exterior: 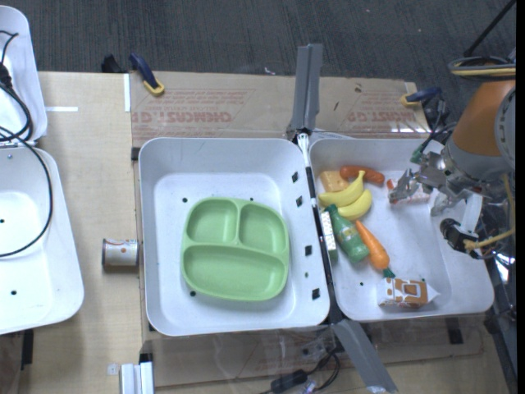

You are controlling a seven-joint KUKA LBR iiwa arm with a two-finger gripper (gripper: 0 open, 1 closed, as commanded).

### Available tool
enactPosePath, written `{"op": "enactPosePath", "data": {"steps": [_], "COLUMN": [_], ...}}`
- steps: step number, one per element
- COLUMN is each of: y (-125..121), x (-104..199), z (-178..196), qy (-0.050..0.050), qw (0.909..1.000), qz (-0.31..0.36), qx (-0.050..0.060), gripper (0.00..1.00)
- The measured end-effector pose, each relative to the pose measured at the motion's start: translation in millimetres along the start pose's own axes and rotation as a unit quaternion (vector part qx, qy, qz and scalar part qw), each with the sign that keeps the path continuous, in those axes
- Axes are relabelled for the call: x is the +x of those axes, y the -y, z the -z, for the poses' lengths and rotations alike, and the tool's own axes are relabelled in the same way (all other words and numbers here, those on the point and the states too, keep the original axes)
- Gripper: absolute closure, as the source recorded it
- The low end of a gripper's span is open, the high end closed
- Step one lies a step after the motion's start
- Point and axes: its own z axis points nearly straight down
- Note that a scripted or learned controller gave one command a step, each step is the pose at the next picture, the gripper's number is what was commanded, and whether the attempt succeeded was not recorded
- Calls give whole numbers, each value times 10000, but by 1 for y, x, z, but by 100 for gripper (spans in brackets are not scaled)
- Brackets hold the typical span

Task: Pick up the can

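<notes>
Can point(120, 253) lies on its side on the bench, outside both bins, just left of the left bin point(156, 220). Gripper point(404, 189) hovers over the right bin point(459, 294), well apart from it; jaw state: cannot tell. Step: approach not begun; next move needs a long reach left across both bins. Left bin holds 1 green divided plate point(238, 249). Right bin holds banana point(349, 195), green bottle point(348, 236), carrot point(373, 247), small carton point(406, 292).

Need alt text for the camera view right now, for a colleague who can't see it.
The can lies on its side on the bench, left of the left bin, which holds a green divided plate. The gripper hangs over the right bin among toy foods.
</notes>
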Motion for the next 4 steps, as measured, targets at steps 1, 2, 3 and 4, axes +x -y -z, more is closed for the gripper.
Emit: {"op": "enactPosePath", "data": {"steps": [1,2,3,4], "y": [39,-1,-1,-1], "x": [-16,-6,-8,-7], "z": [-1,-1,9,9], "qy": [6,-30,-6,-16], "qw": [9983,9951,9952,9951], "qz": [585,987,982,986], "qx": [0,5,-4,1], "gripper": [0,0,100,0]}}
